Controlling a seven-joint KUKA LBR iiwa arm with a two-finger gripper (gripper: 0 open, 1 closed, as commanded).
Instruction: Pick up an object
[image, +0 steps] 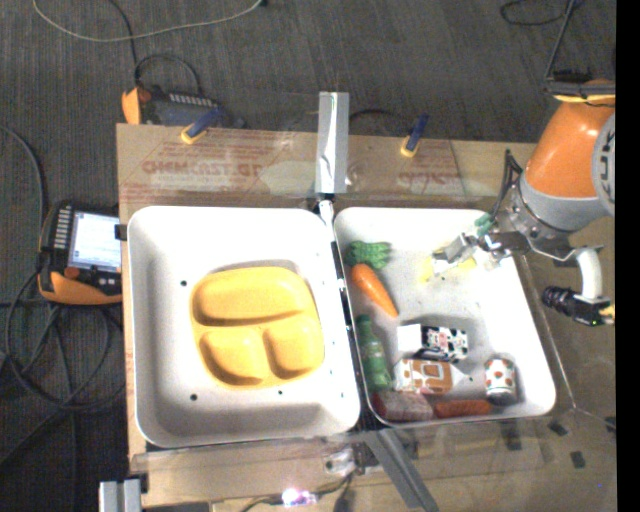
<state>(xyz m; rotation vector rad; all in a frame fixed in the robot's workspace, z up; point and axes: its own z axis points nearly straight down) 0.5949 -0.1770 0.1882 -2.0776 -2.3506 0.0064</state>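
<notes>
A: Where is the two-finger gripper (458, 250)?
B: Camera view: over the right white bin (541, 345), upper part. Its grip can't be told.
A: And the objects?
B: An orange plastic carrot (373, 288) lies just left of it; a small cow-print carton (437, 341) sits below.

light: bright, even overhead | shadows: soft | glare: white bins (150, 330) washed out | focus: slightly soft
</notes>
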